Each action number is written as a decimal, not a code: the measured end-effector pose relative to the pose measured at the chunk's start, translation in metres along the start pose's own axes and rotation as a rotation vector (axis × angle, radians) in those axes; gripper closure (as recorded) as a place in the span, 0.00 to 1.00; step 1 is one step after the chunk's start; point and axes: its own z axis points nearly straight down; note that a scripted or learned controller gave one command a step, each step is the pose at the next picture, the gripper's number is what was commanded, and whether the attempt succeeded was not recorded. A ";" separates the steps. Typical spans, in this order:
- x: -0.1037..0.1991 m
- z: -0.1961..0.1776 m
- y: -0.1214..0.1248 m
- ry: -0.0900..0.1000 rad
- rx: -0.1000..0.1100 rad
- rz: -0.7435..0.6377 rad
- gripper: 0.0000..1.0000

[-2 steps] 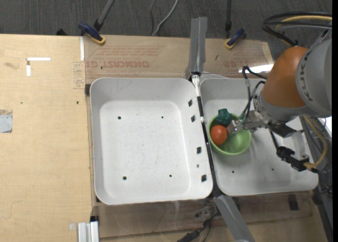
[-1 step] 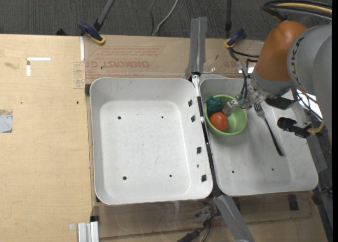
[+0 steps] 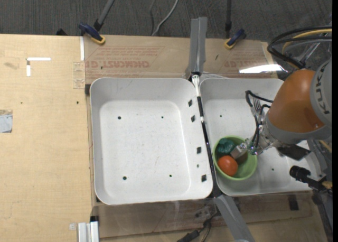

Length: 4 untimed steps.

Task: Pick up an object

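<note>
- The scene is brightly and evenly lit from above.
- Both white bins (image 3: 148,140) look close to washed out, with faint shadows along their inner walls.
- A patch of glare (image 3: 260,68) lies on the cardboard behind the right bin.
- Focus is fairly sharp; the orange band (image 3: 296,103) looks slightly soft.

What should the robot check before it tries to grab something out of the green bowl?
1. Targets present: ok. An orange ball and a teal object lie in the green bowl.
2. Bowl location: ok, it sits in the right bin near its front left corner.
3. Gripper position: ok, over the bowl, beside both objects.
4. Something between the fingers: cannot tell.
5. Bowl upright: ok.
</note>
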 end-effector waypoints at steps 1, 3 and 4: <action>-0.093 -0.140 0.022 -0.001 -0.004 0.073 0.00; -0.109 -0.001 0.122 0.001 -0.003 -0.091 0.00; -0.049 0.000 0.021 0.002 -0.002 -0.093 0.00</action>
